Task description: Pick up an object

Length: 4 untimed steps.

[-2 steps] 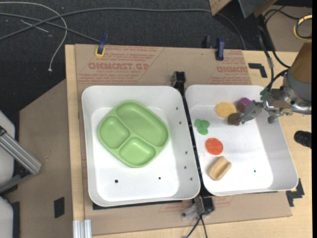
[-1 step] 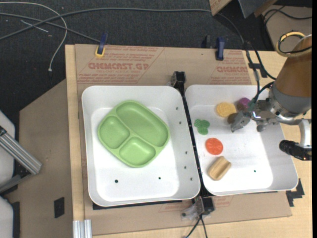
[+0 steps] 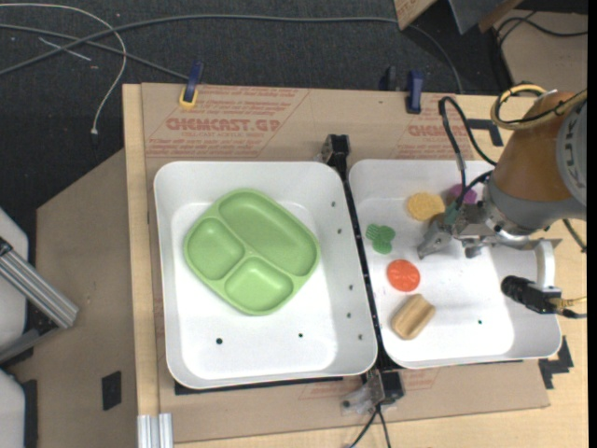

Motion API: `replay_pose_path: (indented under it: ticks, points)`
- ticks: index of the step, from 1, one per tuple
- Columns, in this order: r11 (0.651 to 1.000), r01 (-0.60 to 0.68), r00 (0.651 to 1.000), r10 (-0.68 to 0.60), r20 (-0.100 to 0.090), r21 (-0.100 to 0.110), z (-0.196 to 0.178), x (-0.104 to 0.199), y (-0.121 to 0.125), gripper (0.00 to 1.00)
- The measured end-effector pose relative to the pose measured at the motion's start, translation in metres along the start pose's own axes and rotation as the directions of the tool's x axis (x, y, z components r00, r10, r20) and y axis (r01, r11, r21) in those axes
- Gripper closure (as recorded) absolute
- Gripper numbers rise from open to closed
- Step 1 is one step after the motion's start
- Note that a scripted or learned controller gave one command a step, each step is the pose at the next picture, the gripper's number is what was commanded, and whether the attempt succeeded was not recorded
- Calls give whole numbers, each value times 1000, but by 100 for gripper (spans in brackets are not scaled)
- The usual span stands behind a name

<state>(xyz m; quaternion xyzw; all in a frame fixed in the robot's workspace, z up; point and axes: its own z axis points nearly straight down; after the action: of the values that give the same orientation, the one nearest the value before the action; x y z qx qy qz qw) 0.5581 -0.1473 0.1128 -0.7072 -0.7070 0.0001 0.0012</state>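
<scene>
Where the two shallow white bins sit side by side, the left bin [image 3: 177, 278] holds a light green three-compartment plastic plate [image 3: 250, 248], while the right bin [image 3: 522, 339] holds a small green leafy toy [image 3: 380, 238], a round orange-red toy [image 3: 403, 274], a yellow ridged round piece [image 3: 424, 205], a tan bread-like block [image 3: 411, 315] whose long axis runs diagonally toward the bin's upper right, and a purple item [image 3: 457, 194] partly hidden by the arm. The gripper [image 3: 446, 233] hangs low just beside the yellow piece with nothing visibly between its fingers, though I cannot tell whether they are spread or closed. Bins rest on a cardboard-covered bench [image 3: 242, 124] held by blue clamps [image 3: 193, 80], on dark carpet [image 3: 280, 26] with loose cables [image 3: 84, 49].
</scene>
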Motion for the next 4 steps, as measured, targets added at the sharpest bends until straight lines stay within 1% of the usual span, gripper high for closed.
replay_pose_path:
  ticks: [1, 2, 3, 4]
  points:
    - [1000, 0, 1000, 0, 0, 2, 29, 1, 0, 0]
    - [1000, 0, 1000, 0, 0, -1, 17, 1, 1, 100]
    - [1000, 2, 1000, -2, 2, -6, -31, 9, 0, 100]
    - [1000, 3, 1000, -3, 3, -9, -95, 12, 0, 100]
